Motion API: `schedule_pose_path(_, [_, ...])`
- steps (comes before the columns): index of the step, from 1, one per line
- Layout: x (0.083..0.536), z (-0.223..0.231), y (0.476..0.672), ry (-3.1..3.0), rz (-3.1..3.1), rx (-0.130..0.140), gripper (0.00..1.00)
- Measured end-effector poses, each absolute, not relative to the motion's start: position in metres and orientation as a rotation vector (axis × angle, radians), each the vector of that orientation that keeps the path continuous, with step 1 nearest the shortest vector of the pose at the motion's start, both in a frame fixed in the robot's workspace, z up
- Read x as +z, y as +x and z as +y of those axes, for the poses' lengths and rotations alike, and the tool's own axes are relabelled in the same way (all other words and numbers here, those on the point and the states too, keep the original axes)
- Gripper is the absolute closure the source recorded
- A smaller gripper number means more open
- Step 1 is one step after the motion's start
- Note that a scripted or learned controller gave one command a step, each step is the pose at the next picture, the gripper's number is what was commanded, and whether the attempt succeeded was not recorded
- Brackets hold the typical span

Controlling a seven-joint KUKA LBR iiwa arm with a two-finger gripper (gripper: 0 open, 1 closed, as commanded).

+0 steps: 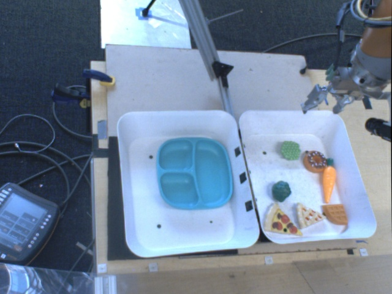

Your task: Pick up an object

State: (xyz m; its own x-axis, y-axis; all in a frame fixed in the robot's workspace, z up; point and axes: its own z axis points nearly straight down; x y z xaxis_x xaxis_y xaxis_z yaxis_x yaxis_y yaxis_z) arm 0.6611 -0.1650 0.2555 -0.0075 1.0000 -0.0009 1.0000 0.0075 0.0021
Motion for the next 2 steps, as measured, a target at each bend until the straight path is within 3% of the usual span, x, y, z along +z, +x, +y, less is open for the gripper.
schedule_pose_path(1, [0.256,-0.165,0.661,2.211,2.229,0.0,0.0])
schedule_pose_path(2, [0.21,-0.17,0.654,2.221,2.223,-0.002,0.0])
